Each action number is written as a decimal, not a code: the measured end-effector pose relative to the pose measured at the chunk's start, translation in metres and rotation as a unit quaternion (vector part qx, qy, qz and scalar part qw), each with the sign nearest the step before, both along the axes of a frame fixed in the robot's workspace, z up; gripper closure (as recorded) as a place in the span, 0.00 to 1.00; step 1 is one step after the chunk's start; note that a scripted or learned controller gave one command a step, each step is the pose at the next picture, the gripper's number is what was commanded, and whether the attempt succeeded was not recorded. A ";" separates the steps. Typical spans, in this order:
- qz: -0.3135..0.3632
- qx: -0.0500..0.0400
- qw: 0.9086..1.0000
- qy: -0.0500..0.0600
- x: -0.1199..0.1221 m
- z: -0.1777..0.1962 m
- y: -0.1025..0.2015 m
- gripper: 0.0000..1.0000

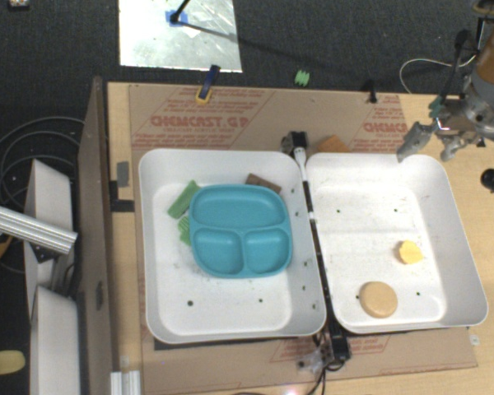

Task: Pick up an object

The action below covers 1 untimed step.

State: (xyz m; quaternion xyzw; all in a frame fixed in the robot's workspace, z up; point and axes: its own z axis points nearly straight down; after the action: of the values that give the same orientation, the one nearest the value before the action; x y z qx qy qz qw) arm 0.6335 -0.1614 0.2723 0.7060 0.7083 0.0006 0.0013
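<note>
Yellow chunk (410, 253) in right bin (457, 212), well below spread, empty fingers (414, 142).

Single fixed camera above the bench, looking down at a slant (both bins (313, 220) framed), moderately distant

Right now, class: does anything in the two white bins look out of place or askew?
Yes. In the left white bin, the blue divided plastic tray lies partly on top of the green flat pieces and a brown block, covering most of them. In the right white bin, the yellow chunk and tan round disc lie apart.
</note>
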 end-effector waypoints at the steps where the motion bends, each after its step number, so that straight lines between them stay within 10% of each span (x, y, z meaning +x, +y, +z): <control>1: -0.003 0.001 1.000 0.005 -0.001 -0.133 -0.047 0.00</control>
State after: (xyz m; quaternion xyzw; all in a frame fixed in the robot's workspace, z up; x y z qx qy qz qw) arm 0.6320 -0.2088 0.1396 0.7079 0.7063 -0.0026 -0.0030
